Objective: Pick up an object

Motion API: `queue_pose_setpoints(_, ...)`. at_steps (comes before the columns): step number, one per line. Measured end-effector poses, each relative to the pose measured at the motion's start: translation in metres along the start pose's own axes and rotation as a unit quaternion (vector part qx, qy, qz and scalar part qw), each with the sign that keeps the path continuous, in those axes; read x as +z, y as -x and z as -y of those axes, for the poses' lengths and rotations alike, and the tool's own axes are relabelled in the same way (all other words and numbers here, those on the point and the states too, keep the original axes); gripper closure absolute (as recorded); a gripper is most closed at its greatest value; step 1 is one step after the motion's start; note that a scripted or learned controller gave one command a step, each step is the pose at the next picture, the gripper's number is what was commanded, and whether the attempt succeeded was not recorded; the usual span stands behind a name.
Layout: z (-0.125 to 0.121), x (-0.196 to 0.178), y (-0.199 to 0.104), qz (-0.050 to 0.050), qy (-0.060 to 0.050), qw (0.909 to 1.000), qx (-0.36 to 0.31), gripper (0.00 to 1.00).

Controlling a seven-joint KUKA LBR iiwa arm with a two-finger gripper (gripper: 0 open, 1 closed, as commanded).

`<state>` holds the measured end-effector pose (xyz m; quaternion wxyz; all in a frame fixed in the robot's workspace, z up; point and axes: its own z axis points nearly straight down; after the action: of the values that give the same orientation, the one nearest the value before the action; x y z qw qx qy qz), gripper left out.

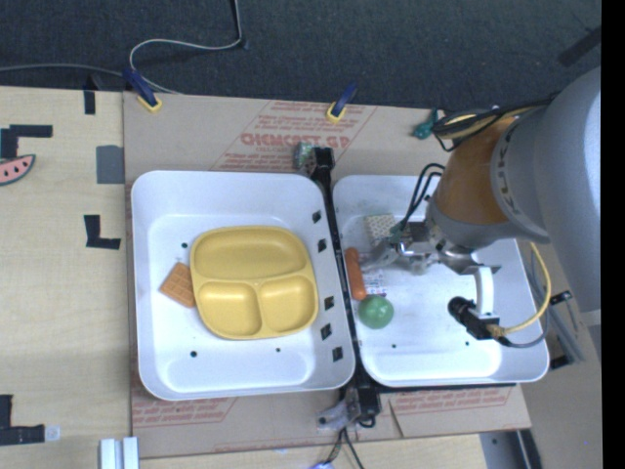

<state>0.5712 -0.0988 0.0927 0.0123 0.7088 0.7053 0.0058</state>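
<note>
A: The gripper [383,254] is low in the right bin [508,364], near its left wall; whether its jaws are wide or closed, I cannot tell.

B: Which object is nearest?

A: The orange carrot-like piece [355,274] lies beside it, along the wall; the green ball [375,312] lies just below that one.

B: Then it should come down centred over one piece only; so near the wall, I think a finger may catch the rim.

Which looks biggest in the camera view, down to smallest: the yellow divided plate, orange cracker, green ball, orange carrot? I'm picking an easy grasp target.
1. yellow divided plate, clearly largest.
2. orange cracker, though the plate partly hides it.
3. green ball and orange carrot: too alike to rank.
</note>
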Motion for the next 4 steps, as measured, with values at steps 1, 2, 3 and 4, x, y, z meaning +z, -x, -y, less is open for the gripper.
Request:
queue_pose_setpoints(1, -0.001, -0.010, -0.004, -0.004, -0.002, 1.0000, -0.002, 1.00)
queue_pose_setpoints(2, 0.000, -0.009, -0.004, -0.005, -0.004, 1.0000, -0.002, 0.00)
queue_pose_setpoints(3, -0.048, 0.008, -0.001, -0.001, -0.011, 0.9999, -0.002, 0.00)
queue_pose_setpoints(4, -0.048, -0.001, -0.001, -0.001, -0.012, 0.9999, -0.002, 1.00)
